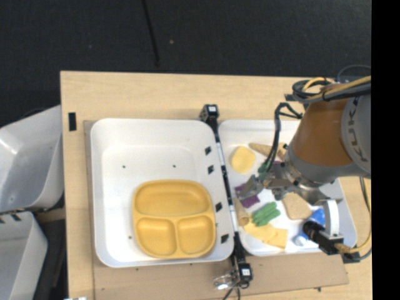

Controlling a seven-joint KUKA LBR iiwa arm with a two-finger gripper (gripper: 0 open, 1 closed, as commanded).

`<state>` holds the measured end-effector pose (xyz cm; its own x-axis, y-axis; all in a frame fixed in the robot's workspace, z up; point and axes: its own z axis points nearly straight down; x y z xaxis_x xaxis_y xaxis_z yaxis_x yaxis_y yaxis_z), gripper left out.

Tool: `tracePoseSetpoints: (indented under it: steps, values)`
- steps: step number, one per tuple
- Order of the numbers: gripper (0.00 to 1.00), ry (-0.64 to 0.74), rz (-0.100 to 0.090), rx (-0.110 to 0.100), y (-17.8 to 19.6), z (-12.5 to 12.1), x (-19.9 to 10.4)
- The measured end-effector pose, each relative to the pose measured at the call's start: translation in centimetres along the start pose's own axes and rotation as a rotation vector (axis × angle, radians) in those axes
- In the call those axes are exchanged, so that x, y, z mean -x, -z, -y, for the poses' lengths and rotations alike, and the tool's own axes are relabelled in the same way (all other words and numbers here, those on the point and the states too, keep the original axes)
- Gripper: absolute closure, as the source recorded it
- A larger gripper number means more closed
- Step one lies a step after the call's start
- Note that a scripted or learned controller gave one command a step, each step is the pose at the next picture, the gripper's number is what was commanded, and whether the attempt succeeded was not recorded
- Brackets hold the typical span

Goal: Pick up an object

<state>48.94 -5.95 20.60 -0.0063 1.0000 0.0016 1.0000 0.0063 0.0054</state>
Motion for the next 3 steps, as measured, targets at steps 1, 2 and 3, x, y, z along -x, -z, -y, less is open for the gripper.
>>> tracePoseSetpoints:
  steps: [1,2,3]
  values:
    - [0.0,0.001,0.0,-0.005,-0.5,-0.1,-6.5]
    - [1.0,-0.004,0.002,-0.002,0.5,-0.2,-6.1]
    - [1.0,0.001,0.0,-0.001,5.3,-0.2,-11.3]
